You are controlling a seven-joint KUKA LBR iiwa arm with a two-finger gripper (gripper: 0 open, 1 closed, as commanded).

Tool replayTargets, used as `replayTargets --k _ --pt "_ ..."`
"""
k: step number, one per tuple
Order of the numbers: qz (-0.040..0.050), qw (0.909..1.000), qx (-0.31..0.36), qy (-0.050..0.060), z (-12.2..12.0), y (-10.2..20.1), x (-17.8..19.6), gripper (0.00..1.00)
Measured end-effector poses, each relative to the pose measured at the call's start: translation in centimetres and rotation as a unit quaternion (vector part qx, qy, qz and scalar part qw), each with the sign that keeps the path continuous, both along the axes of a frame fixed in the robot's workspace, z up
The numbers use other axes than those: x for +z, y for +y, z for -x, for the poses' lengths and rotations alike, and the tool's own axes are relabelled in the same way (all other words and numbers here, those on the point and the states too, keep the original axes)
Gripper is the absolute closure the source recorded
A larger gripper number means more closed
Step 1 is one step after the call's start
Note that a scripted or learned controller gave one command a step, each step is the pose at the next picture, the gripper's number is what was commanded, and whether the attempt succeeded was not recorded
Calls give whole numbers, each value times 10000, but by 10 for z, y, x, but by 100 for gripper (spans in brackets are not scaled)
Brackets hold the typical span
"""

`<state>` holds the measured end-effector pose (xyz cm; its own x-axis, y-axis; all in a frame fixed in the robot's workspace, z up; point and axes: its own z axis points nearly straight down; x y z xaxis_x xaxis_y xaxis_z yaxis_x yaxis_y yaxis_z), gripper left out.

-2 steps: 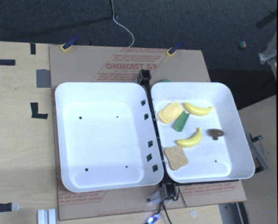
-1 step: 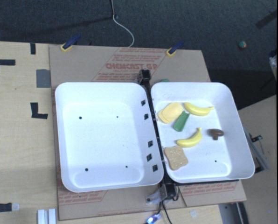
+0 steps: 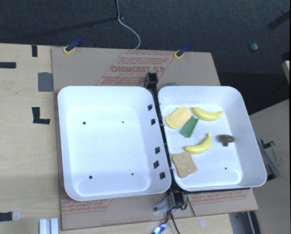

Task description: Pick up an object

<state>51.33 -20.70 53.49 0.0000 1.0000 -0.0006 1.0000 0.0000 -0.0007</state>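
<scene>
So everything worth grabbing sits in the right bin, and the left bin isn't where I'd send the arm. Candidates: a pale yellow slab touching a green piece near the divider, an upper banana just beside those two, a lower banana in the middle, a slice of toast toward the near corner, and a small brown thing (mushroom maybe? too small to say) off on its own. I can't tell how the fingers are set from this shot, so I'd assume nothing and make sure they're spread wide before the descent. If it were my call, I'd go for the lower banana: it has bare white floor on both long sides, it sits well apart from the walls, and it's narrow enough to straddle. Come straight down over its fat middle, with the fingers lined up across the curve rather than along it, and close only once they're low enough to get round its sides. I'd skip the slab and green piece cluster, since closing on one probably shoves the other, and the toast looks flat enough to slide out. The brown thing is probably a small target for a blind program. Lift slowly and check that something's actually pinched before calling it done.
</scene>
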Motion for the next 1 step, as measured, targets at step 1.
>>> replayTargets --k 1 --pt "1 10000 -5 -1 22 -17 0 100"
